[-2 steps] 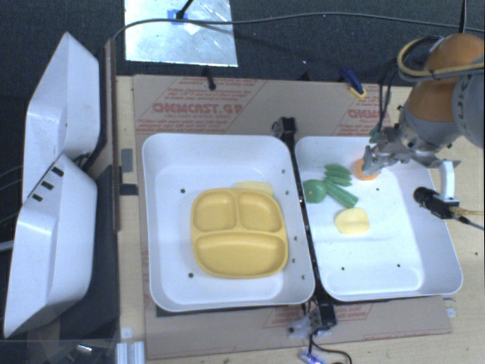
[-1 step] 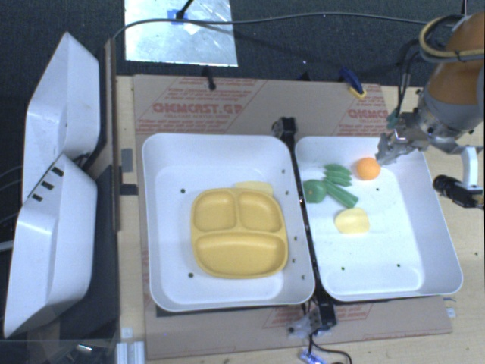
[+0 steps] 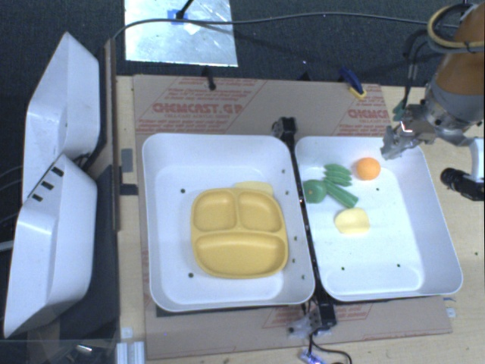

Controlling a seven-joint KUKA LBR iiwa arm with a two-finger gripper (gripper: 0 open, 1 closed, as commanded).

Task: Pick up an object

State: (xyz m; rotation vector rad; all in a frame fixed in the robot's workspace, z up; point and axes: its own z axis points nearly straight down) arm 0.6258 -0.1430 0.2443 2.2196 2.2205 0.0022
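Observation:
The right bin (image 3: 424,264) holds an orange ball (image 3: 367,168), a green leafy toy vegetable (image 3: 331,186) and a pale yellow lump (image 3: 352,221). My gripper (image 3: 394,147) hangs over the bin's back right corner, a short way right of the orange ball and above it. Nothing shows between its fingers. The arm with its orange band (image 3: 459,73) rises behind it at the right edge.
The left bin (image 3: 163,203) carries a yellow three-part tray (image 3: 239,230). A black clamp (image 3: 286,127) sits at the back where the bins meet. A reflective sheet (image 3: 180,21) lies on the dark floor behind the bench, and white housings (image 3: 53,180) stand at the left.

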